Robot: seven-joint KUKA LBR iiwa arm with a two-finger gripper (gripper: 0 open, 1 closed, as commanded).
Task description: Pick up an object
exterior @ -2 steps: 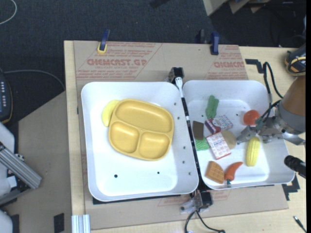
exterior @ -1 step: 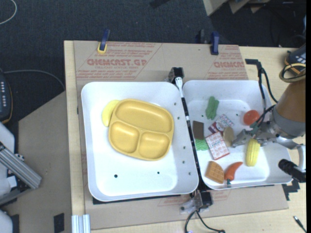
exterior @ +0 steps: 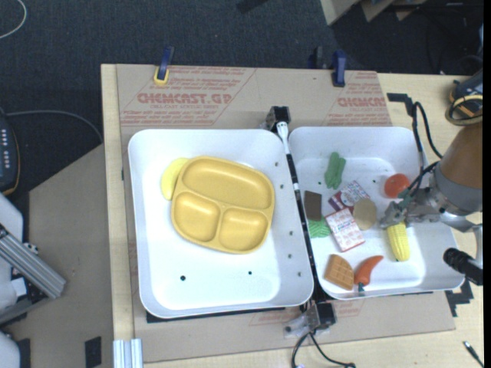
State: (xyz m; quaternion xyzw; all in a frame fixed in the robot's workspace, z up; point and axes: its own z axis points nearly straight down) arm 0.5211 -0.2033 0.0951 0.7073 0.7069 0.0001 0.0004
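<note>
The right bin [exterior: 347,134] holds several toy foods. A yellow corn cob [exterior: 399,241] lies near its right side, with a red tomato [exterior: 397,183] further back. My gripper [exterior: 398,213] hangs low over the bin, just at the corn's far end and beside a tan round piece [exterior: 365,213]. A red-and-white packet [exterior: 344,229], a brown block [exterior: 312,204], a green pickle [exterior: 334,169], an orange cracker [exterior: 338,271] and a red chili [exterior: 368,267] lie around. Nothing shows as lifted off the bin floor.
The left bin [exterior: 153,228] carries a yellow divided plate [exterior: 222,204] with a yellow disc [exterior: 170,177] tucked under its left rim. The arm's orange band [exterior: 466,163] sits over the right bin's right wall. Cables [exterior: 418,133] run along the back right.
</note>
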